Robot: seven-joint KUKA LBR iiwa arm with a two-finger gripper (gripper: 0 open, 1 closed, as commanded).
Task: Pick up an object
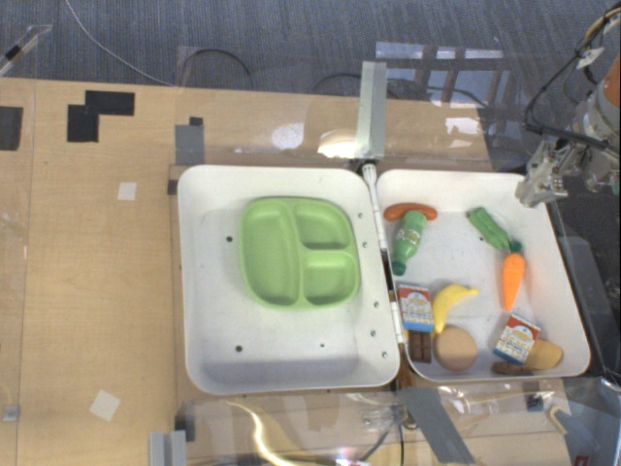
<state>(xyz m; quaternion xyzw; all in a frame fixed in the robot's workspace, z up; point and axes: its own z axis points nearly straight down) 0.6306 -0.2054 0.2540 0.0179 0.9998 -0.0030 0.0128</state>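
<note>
Objects: carrot (511, 279), green bottle (407, 237), banana (449, 303) and other toys lie in the right bin (574, 299), below and left of the tool.
Tool (541, 182): above that bin's upper right corner; finger state cannot be told.
Progress: nothing grasped; approach, grasp, lift remain.

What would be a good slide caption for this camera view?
Gripper above the right bin's far corner, over toy food; green tray in the left bin.
</note>
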